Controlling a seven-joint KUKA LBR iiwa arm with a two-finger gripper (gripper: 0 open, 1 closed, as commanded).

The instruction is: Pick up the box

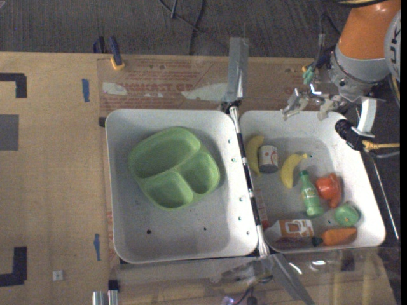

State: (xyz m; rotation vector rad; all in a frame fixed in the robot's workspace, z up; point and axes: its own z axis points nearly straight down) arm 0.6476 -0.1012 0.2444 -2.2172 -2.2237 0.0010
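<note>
Brown bench board [51,170] forms my background, marked with black tape corners and blue tape strips, with dark carpet beyond its far edge. At left on the bench sits the left bin [121,234], shallow and white, holding a green divided plate [173,167] tilted toward its far side. A metal strip joins it to the right bin [372,227]. Reading across that bin I note: a banana [254,152] by the left wall, a small can [268,158] touching it, a second banana [292,169] near the middle, a green bottle [310,196], an orange-red item [328,186], a small green item [346,215] and a carrot [338,236] along the near wall. The box [292,228], orange and white, lies flat in the near left corner of this bin, just beside the carrot's tip. The gripper [311,105] hangs over the bin's far rim, well apart from the box, its two fingers spread and holding nothing. I judge the approach step has not begun. Next I would need travel toward the near left corner, then a descent with fingers straddling the box's narrow sides, clear of the bin wall and the carrot.
</note>
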